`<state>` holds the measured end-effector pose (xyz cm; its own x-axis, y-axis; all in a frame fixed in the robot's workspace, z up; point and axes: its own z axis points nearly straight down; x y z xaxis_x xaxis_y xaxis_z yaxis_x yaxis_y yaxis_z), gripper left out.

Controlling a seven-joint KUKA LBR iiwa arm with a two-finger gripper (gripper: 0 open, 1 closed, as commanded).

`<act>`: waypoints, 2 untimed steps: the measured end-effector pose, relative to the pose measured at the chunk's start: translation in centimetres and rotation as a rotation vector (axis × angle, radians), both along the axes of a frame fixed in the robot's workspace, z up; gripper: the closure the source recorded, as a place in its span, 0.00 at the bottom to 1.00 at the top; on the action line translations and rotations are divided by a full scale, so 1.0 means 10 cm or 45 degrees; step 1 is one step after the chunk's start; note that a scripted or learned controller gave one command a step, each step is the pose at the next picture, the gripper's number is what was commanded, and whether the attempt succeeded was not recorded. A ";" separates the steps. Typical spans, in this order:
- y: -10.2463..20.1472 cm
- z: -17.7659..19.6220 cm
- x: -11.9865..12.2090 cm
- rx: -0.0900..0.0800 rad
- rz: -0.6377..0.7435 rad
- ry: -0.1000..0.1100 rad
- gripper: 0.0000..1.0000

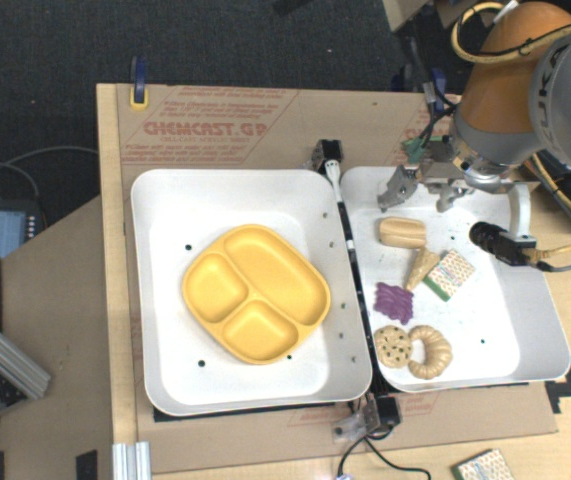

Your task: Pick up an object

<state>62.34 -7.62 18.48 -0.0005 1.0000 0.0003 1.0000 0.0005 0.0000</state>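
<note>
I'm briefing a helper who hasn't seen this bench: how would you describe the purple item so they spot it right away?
Look in the right-hand white bin, among the small toy foods. Near its left wall lies the purple piece, just above the round cookie and below the tan bread roll. It is the only purple thing there.

A brown board (265, 118) tops the bench, with dark carpet (165, 18) behind.
</note>
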 end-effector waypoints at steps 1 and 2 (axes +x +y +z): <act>-0.31 -1.07 0.27 -0.001 -0.003 0.009 0.00; -0.30 -0.89 0.29 -0.002 -0.002 -0.004 1.00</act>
<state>65.26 -10.60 9.60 0.0007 1.0000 -0.0012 1.0000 -0.0007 0.0035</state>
